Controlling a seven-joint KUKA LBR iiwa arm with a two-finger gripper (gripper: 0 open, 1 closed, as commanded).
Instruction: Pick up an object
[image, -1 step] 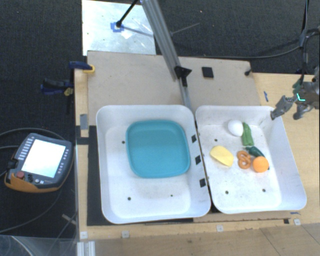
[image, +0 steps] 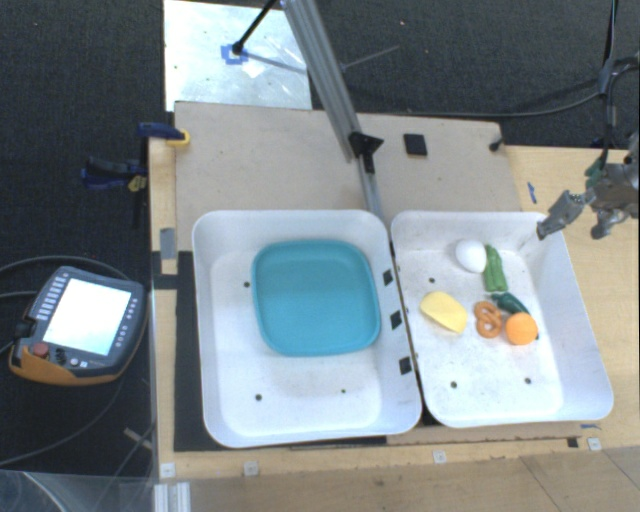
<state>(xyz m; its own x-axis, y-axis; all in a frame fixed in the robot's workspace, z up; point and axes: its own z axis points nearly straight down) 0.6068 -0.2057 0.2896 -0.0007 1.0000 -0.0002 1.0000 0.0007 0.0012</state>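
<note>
Gripper (image: 578, 212) at right edge of frame, over the upper right corner of the right bin (image: 570, 400) — fingers spread apart, nothing between them. Nearest candidate: green pod-shaped toy (image: 494, 268), lower left of the jaws, long axis near vertical in frame. White egg (image: 471, 254) touches its left side; orange ball (image: 521, 329) lies lower.

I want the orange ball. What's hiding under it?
The orange ball rests on the right bin's white floor, over a dark green thing's end. That covered end can't be seen.
</note>
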